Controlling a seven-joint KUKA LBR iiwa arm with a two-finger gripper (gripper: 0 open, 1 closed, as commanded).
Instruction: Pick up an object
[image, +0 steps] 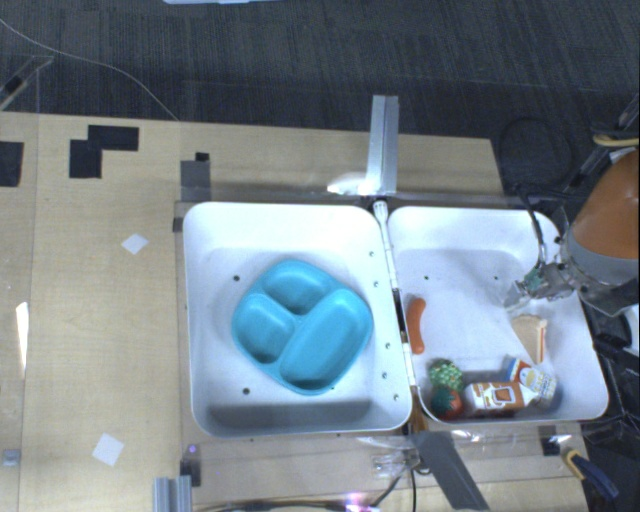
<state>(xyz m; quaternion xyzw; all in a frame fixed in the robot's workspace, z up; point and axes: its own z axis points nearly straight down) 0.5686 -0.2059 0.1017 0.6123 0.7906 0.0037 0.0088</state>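
- A pale wooden surface (90, 330) fills the left and middle of the frame, with dark grey carpet along the top; black rectangular marks sit at its upper left.
- Two shallow white bins stand side by side at centre: the left bin (215, 400) and the right bin (450, 240), their rims touching along a middle seam.
- A blue divided plate (302, 326) with three compartments lies in the left bin, slightly tilted.
- In the right bin, an orange sausage-shaped toy (416, 324) lies just beside the left wall.
- A pale wedge, like a cheese or bread slice (531, 335), lies near the right wall.
- Along the bottom edge of the right bin lie a green-and-red toy vegetable (446, 388) and, touching it, a small carton (508, 392) on its side, orange and white; its printing is too small to read.
- The arm, with its orange band (612, 212), enters at the right edge.
- The end effector (542, 284) hangs low at the right bin's upper right, just above the wedge; whether it is spread or pressed together I cannot tell.
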